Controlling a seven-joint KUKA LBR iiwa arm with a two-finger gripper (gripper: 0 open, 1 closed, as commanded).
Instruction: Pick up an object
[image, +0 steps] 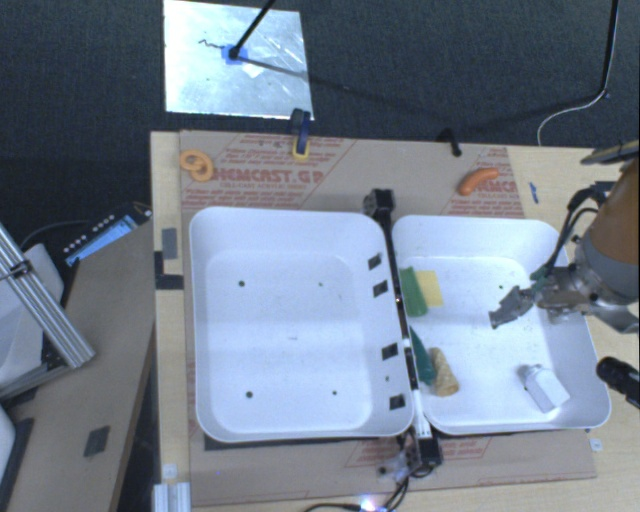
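Brown board underlies two white bins; the left bin (290, 320) leaves wide bare floor. Right bin (480, 250) holds a yellow-green sponge (421, 291) by the shared divider, a tan-green object (436, 372) nearer its front, a small white bottle (541, 387) toward its right corner. Gripper (503, 312) hovers mid-bin with nothing between its fingers; whether they are parted or closed, I cannot tell.

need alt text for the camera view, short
A grey robot arm reaches from the right, its gripper above the right bin, which holds a yellow-green sponge, a green and tan object and a small white block. The left bin sits beside it.
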